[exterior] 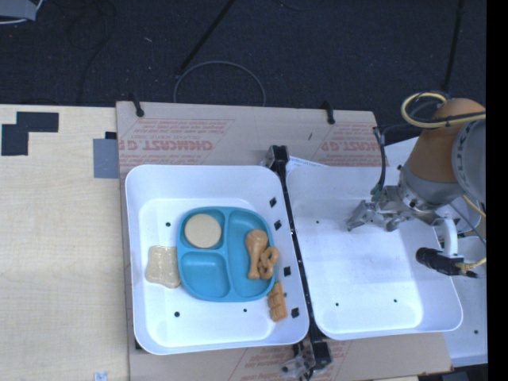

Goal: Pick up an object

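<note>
Pretzel [261, 253] lies on blue divided plate [208, 280] in left bin [151, 205]; gripper [375, 214] over right bin [373, 292], fingers spread wide, holding nothing.

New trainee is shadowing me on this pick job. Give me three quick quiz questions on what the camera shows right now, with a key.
1. True or false: the blue tray sits in the right bin.
2. Which lies outside the tray? A round cracker; B pretzel; C pale cookie.
3. Fill in: the gripper hovers over the ____ bin.

Key: 1 false, it sits in the left bin; 2 C; 3 right.
</note>
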Controlling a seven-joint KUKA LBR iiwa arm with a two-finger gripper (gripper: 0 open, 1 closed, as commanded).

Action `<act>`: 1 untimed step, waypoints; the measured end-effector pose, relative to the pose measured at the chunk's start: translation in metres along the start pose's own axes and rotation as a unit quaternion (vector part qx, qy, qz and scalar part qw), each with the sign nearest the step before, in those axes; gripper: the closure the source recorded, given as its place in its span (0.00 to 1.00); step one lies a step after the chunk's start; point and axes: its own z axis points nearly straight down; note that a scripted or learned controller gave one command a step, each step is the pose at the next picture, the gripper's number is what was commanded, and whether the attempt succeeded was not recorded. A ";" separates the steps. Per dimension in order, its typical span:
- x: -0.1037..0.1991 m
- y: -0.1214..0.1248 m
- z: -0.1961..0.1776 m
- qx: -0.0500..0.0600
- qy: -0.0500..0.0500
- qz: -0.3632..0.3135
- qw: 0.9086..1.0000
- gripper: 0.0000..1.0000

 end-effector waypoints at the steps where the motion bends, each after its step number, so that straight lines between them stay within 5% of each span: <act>1: -0.001 0.001 -0.014 -0.002 -0.001 0.000 1.000 1.00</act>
